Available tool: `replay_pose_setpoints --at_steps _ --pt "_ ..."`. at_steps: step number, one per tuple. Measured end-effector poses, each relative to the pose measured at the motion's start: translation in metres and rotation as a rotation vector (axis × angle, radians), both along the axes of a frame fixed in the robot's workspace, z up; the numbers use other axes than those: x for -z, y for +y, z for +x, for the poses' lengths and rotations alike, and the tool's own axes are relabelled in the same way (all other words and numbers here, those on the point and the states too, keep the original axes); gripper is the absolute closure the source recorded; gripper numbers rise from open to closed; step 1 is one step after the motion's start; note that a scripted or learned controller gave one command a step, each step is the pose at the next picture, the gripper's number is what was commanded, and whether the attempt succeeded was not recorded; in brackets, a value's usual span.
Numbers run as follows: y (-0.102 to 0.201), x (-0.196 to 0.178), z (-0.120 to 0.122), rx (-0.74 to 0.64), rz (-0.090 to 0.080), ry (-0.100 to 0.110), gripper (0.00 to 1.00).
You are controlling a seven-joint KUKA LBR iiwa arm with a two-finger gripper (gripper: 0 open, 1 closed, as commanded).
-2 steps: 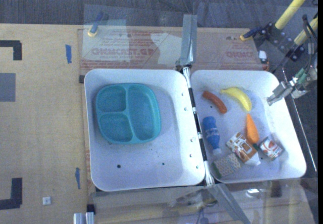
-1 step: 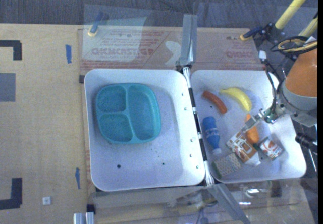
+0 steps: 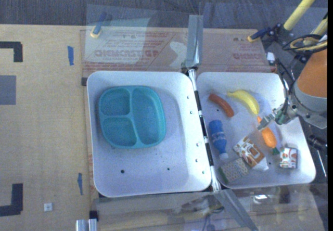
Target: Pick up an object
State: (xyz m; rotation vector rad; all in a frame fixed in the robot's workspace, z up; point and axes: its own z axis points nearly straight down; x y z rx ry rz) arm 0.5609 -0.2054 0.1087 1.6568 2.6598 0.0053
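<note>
Several small items lie in the right white bin: a yellow banana, a red sausage, a blue bottle and an orange carrot. Just above the carrot hovers the gripper, jaws apparently parted, holding nothing. A teal divided plate sits in the left bin.

Teal tray, yellow banana

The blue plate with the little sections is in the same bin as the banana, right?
Not quite. The camera view shows the blue plate alone in the left bin, while the banana lies in the right bin with the other small items, near the end effector.
</note>
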Motion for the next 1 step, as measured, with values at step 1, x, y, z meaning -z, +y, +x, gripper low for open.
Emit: replay_pose_setpoints --at_steps 1 --pt "0.0348 -0.1159 0.0151 0.237 0.001 0.005 1.0"
